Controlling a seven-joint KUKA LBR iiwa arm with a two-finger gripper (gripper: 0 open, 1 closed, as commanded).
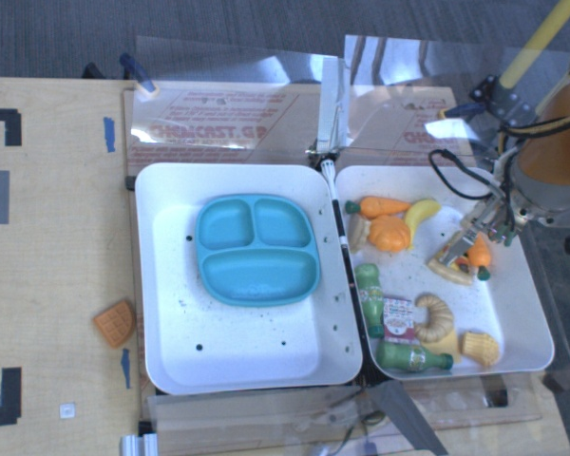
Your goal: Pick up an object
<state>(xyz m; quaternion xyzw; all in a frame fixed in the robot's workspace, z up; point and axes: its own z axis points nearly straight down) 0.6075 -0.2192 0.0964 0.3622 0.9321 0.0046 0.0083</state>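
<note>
Divided plate (257,250) in the left bin (161,283) — toy foods (404,293) in the right bin (527,321)

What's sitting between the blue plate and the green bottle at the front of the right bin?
In the camera view, bare white floor of the left bin, then the two bins' adjoining rims, separate the blue plate from the green bottle.

A small orange toy carrot (478,254) with a green tip lies tilted over a tan wedge (449,271), right side of the right bin (537,326), at the jaws.
</note>
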